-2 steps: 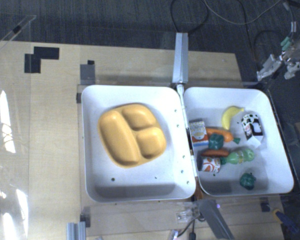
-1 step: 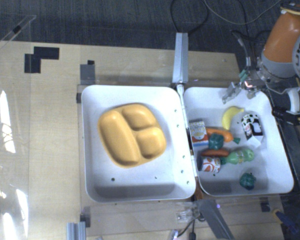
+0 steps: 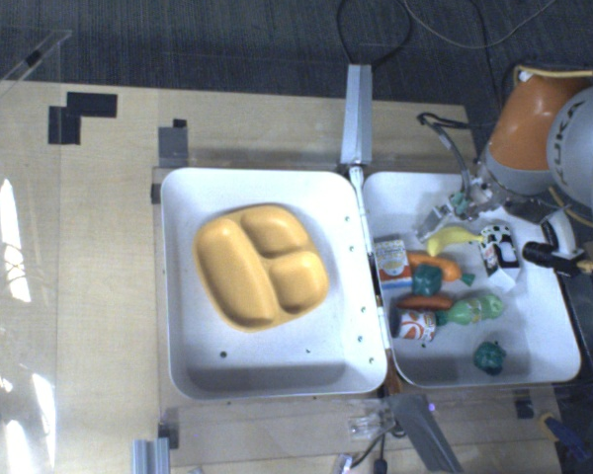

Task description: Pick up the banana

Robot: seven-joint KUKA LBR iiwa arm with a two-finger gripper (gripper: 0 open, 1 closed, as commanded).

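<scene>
We saw the small yellow curved banana (image 3: pixel 453 235) lying in the right shallow white bin (image 3: pixel 563 355), near its far side and well apart from the large yellow moulded insert (image 3: pixel 260 265) in the left white bin (image 3: pixel 183 294). The gripper (image 3: pixel 467 201) hung just above and behind the banana, but we could not tell its state, because it was too small and blurred. An orange carrot-like toy (image 3: pixel 443 267), a dark green round toy (image 3: pixel 427 280) and a small black-and-white object (image 3: pixel 497 246) lay very close. We judged that the descent could go wrong here: the gripper might catch a neighbour, or push the smooth curved banana aside.
</scene>
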